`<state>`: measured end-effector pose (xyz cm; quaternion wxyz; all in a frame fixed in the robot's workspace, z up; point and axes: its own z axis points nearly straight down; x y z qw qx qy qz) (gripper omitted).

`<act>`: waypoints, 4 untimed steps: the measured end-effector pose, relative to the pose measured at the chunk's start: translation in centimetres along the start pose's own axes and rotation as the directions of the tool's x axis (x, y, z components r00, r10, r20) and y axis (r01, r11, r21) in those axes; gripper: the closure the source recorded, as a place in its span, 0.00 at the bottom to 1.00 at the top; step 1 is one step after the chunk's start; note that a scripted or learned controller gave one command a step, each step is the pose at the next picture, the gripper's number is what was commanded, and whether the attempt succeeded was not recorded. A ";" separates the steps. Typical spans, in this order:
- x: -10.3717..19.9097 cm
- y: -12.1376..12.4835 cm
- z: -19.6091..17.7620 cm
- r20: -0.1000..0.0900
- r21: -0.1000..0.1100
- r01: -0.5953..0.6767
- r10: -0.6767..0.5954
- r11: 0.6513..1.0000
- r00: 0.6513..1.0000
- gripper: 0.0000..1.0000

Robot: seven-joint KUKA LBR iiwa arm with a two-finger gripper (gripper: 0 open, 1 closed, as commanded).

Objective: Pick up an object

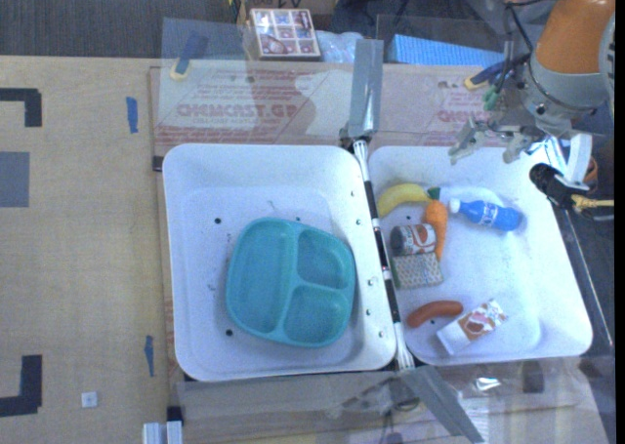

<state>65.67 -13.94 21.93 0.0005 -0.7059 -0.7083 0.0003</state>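
Your gripper (pixel 496 140) hangs over the right bin's (pixel 566 335) far edge; you cannot tell its state. The bottle (pixel 485 213) lies just below it in the view, long axis running left-right, cap leftward.

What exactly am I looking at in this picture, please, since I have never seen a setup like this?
You are looking down at a slant from one fixed camera above a bench. The grey and orange machine at the upper right is a robot arm; its gripper hangs over the far edge of the right bin, with nothing seen in its grasp. Two shallow white bins sit side by side. The left bin holds a teal divided plate. The right one holds a banana, a carrot, a blue bottle, a small can, a sausage and a small carton.
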 end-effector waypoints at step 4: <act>1.6 -4.4 -0.2 0.003 -0.004 0.190 -0.190 0.982 0.982 1.00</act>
